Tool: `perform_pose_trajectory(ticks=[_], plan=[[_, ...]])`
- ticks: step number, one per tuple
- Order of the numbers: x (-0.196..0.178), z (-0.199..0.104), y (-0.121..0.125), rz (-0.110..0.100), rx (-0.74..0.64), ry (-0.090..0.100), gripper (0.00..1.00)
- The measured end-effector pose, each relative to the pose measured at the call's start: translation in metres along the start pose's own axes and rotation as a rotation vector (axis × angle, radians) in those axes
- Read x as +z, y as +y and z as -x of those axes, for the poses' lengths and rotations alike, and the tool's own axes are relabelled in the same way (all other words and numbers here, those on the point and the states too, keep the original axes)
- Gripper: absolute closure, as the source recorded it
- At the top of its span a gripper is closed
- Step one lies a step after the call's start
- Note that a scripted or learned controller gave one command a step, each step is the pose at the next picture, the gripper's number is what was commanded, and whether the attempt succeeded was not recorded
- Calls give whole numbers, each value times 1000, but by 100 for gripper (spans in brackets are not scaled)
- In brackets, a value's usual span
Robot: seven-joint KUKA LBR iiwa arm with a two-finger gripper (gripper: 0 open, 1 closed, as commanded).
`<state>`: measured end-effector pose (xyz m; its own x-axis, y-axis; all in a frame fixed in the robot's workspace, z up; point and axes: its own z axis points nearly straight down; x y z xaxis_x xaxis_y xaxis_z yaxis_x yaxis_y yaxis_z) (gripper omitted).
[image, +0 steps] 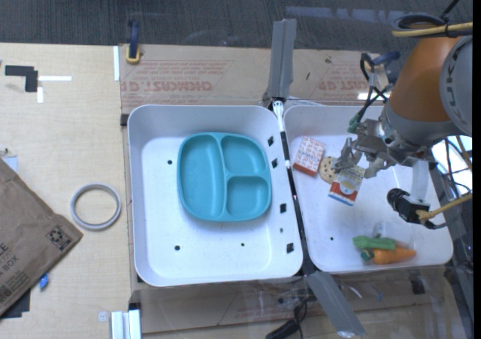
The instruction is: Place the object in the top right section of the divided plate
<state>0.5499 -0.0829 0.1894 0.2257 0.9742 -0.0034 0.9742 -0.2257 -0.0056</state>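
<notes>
box (pixel 26 243) cut by left edge | arm (pixel 440 74) (partly) cut right

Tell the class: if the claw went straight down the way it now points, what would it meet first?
Most likely the small red, white and blue carton lying directly beneath the claw in the right bin. The round cracker sits just beside that line. Depth is unclear from this slanted view.

The arm (pixel 440 67) enters at three o'clock: a bulky rounded body with a broad orange band above a grey wrist ring. Black cables loop over its top toward one o'clock, one beside a yellow-edged ring. More dark cables trail toward five o'clock. The gripper (pixel 352 168) is bare grey metal, angular and bracketed, with a small black fitting hanging on a cable below it.
</notes>
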Motion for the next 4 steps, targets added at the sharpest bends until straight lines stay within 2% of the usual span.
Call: perform_pose_trajectory(ticks=[1, 2, 3, 4], plan=[[-1, -64, -45, 2, -66, 2, 100], [-2, -138, -74, 2, -212, 1, 100], [-31, -130, -52, 3, -131, 0, 100], [-1, -160, -56, 1, -257, 0, 100]])
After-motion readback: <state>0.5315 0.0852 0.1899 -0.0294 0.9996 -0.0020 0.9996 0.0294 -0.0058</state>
